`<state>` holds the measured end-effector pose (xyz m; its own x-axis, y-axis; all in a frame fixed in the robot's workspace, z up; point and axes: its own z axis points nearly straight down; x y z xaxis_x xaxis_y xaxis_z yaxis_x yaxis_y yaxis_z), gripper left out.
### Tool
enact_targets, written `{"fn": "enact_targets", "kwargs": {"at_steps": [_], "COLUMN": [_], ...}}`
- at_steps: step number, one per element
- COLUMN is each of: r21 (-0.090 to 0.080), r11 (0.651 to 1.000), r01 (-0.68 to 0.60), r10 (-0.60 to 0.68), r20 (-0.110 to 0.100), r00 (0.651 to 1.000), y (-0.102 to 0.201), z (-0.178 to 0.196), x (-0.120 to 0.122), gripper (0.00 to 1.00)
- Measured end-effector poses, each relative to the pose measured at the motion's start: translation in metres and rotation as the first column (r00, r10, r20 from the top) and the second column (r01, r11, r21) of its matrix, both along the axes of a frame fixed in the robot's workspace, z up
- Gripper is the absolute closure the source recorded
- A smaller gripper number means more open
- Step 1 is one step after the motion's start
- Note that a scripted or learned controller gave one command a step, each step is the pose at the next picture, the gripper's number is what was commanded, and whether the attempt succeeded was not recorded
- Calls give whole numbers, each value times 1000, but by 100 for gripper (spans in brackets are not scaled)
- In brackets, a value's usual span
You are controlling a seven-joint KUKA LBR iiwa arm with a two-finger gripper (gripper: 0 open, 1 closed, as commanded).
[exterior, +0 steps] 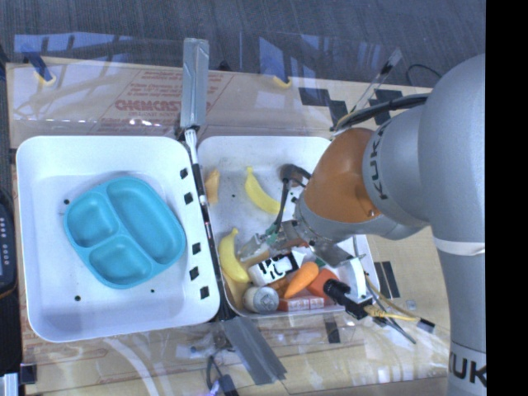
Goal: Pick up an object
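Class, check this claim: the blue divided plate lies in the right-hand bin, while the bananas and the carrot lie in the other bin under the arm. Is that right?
Not quite. The camera view shows the blue divided plate in the left bin, not the right. The rest stands: the bananas and the carrot lie in the other bin, under the arm.

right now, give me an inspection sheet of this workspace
surface: bench bearing left bin and right bin
job's things: in the right bin, two bananas, carrot, bottle, white box
clutter: blue tray in the left bin
grippers: gripper low in the right bin over the pile; grasp cannot be judged
cables: dark cables at the arm; loose wires right of the right bin
surroundings: dark floor beyond the bench
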<state>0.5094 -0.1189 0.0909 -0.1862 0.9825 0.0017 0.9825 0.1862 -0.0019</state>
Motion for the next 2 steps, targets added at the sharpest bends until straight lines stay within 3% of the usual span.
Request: {"fn": "enact_targets", "kwargs": {"at_steps": [1,2], "r21": [0,-2], "r11": [987,991], "r01": [-159,130], "r10": [159,-130], "r20": [1,1], "r00": [987,991], "y": [-2,-6], "z": [0,2], "x": [59,119], "gripper": [0,0]}}
